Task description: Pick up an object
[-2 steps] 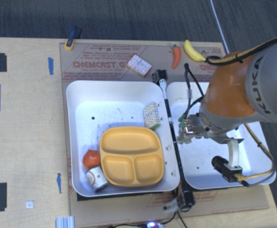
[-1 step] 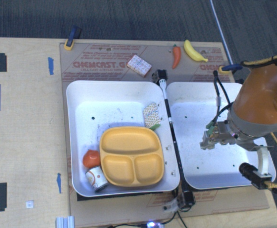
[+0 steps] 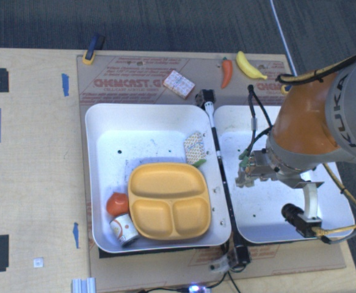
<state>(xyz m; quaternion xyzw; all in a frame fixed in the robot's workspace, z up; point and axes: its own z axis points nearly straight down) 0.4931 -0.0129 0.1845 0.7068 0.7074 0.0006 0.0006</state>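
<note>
My gripper (image 3: 248,176) hangs low over the left part of the right bin (image 3: 269,227), under the grey and orange wrist. I see nothing of the task's objects under it. In the left bin (image 3: 104,133) lies a yellow divided plate (image 3: 168,200). An orange-red round thing (image 3: 116,204) and a small white and orange can (image 3: 123,227) rest against the plate's left side. A patterned pouch (image 3: 194,147) leans at the plate's far right corner, close to the wall between the bins.
Behind the bins on the cardboard lie a small speckled box (image 3: 178,83), a red pepper (image 3: 226,72) and a yellow banana (image 3: 249,66). A blue and yellow tool (image 3: 92,48) sits at the cardboard's far left corner.
</note>
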